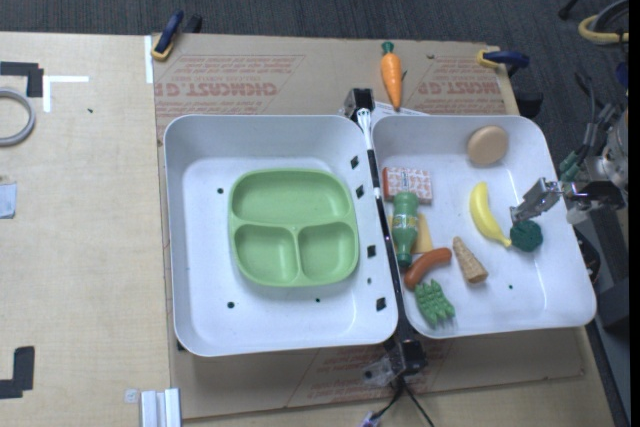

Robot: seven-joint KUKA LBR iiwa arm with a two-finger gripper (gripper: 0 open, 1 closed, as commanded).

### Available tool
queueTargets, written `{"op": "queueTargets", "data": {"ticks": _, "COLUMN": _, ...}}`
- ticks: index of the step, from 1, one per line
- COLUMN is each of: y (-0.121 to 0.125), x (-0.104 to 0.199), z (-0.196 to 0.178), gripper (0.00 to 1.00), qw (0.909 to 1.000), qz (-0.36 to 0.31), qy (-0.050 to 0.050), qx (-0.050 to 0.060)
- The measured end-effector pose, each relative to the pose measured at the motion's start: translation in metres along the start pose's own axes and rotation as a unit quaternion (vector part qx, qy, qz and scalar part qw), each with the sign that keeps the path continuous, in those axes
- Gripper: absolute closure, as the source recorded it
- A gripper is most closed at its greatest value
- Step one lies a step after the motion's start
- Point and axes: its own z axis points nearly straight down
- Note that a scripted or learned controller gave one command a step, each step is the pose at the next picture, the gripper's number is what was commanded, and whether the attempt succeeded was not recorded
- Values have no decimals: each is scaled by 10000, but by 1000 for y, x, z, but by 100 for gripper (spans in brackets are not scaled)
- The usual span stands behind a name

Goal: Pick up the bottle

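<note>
Legible text, one item: red printed lettering on the brown cardboard sheet [250,75] lying under the two bins, seen upside down above the left bin [190,215]; it appeared to read "CHEMCAST GP". A matching red print beyond the right bin [560,285] was too small to read.

On the table, the left bin [190,245] holds a green divided plate [295,228]. In the right bin [560,300], the green bottle [404,226] lies against the left wall, well apart from the claw [535,203] by a banana [487,213] and broccoli [526,235].
</note>
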Motion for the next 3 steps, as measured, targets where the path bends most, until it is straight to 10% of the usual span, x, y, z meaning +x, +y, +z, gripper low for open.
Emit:
{"op": "queueTargets", "data": {"ticks": 1, "y": 1, "x": 0, "z": -9, "gripper": 100, "qw": 10000, "qz": 0, "qy": -5, "qx": -1}}
{"op": "queueTargets", "data": {"ticks": 2, "y": -6, "x": 95, "z": 80, "gripper": 100, "qw": 9985, "qz": -556, "qy": -1, "qx": -2}}
{"op": "queueTargets", "data": {"ticks": 3, "y": -6, "x": 174, "z": 81, "gripper": 100, "qw": 10000, "qz": 98, "qy": -2, "qx": -2}}
